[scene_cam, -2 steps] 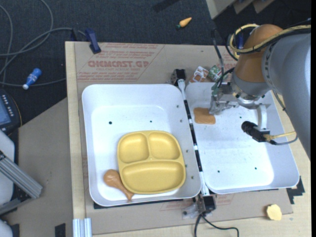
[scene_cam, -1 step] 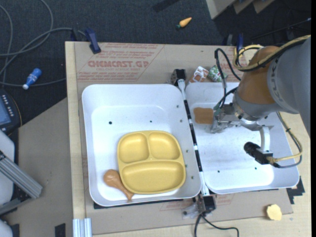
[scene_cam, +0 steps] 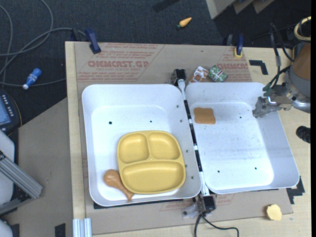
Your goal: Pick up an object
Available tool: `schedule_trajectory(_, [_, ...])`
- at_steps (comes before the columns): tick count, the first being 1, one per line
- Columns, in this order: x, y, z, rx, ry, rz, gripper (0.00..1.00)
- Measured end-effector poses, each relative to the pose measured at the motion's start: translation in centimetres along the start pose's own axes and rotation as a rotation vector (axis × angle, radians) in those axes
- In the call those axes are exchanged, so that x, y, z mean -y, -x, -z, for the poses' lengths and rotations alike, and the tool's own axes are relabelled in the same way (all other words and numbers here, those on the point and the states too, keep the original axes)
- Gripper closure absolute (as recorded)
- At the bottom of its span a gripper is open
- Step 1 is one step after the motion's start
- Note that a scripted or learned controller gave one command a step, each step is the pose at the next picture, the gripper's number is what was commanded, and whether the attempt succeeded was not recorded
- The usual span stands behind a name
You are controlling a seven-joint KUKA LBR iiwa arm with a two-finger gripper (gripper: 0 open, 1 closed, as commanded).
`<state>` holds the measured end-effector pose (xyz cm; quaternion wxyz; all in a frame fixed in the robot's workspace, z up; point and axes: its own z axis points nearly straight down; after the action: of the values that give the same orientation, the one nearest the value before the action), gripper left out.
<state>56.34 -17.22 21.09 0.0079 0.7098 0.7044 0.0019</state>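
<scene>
Plate [scene_cam: 150,162]: yellow, three compartments, flat, left bin's front middle.
Drumstick [scene_cam: 116,181]: tan, touching plate, front-left corner.
Toast [scene_cam: 204,116]: brown, flat, right bin's back-left corner.

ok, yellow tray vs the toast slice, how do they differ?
The yellow tray lies in the left bin; the toast slice lies in the right bin. The tray is far bigger, with three compartments; the toast is one small flat square. The tray touches a drumstick toy; the toast sits alone. Both lie flat.
</scene>
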Motion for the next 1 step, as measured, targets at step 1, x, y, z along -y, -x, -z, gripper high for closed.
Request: schedule_trajectory(1, [0.10,-0.64,-0.87,-0.008,-0.013,0.007,0.00])
